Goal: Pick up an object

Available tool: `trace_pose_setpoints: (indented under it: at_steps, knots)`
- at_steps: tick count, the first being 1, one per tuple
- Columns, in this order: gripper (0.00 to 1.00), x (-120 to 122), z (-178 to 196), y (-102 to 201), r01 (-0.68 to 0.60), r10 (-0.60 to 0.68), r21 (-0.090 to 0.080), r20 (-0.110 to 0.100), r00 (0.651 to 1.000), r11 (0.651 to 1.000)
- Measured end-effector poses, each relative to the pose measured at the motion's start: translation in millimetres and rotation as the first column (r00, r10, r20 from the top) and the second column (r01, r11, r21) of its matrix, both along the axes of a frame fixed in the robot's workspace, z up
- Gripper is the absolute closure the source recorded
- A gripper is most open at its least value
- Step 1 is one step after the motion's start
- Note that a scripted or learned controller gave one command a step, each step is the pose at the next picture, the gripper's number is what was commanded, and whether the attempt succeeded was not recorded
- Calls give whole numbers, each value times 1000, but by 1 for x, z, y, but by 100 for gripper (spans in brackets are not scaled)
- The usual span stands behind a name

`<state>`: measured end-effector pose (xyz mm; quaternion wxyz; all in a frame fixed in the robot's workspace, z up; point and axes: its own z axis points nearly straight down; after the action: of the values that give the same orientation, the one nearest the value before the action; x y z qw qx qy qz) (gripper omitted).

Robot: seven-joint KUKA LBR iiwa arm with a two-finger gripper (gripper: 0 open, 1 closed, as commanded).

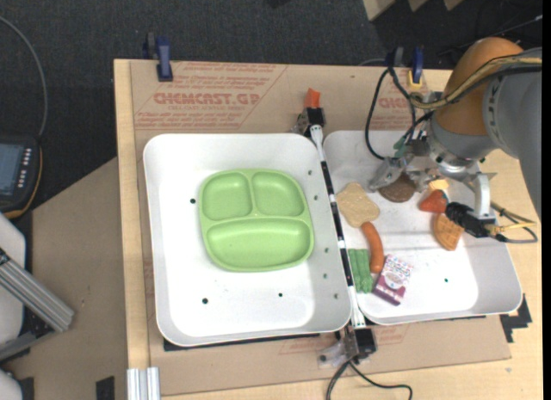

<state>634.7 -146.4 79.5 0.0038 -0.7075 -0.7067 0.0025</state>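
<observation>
We see the claw [398, 175] low in the right bin [482, 291], at a brown round piece [398, 190] in the frame's upper right; its grip we cannot tell.

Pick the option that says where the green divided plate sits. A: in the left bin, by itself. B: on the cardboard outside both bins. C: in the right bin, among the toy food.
A: the green divided plate lies flat inside the left bin, while the toy food lies in the right bin.

Arm [504, 97] cut by right edge; pincer [405, 170] perhaps hides brown item [398, 190].
</observation>
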Motion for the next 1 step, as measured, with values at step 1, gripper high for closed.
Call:
trace_pose_setpoints:
  at_steps: [1]
  knots:
    - [100, 4, 16, 0, -2, 2, -3, 12, 1000, 1000]
